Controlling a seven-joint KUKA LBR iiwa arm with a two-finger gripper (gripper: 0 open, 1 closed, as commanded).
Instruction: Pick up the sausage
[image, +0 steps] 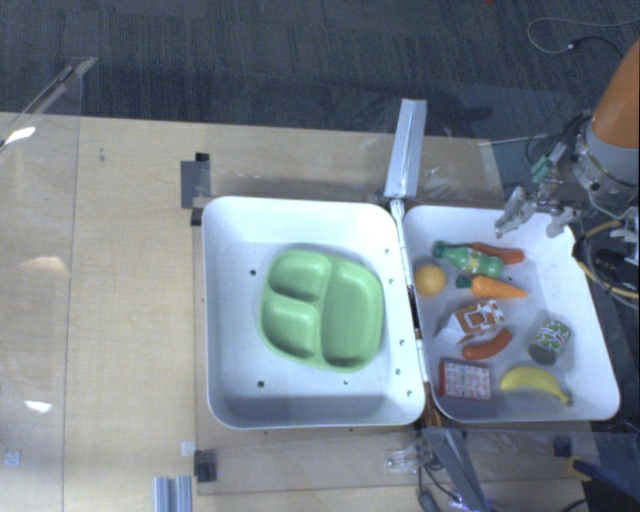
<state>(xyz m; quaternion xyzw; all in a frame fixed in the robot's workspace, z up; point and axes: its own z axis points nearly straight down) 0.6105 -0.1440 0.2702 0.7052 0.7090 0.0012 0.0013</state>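
The sausage (486, 346), reddish-brown and slightly curved, lies in the right bin (596, 352) near its middle front. It lies just below a small white and orange carton (478, 318). My gripper (533, 223) hangs over the far edge of the right bin, well behind the sausage. Its two fingers (511, 219) stand apart, open, with nothing between them.
Around the sausage lie a carrot (497, 289), a green bottle (468, 259), a red pepper (499, 253), a yellow lemon (429, 279), a small can (549, 340), a banana (535, 381) and a patterned box (465, 380). The left bin (235, 300) holds a green divided tray (323, 308).
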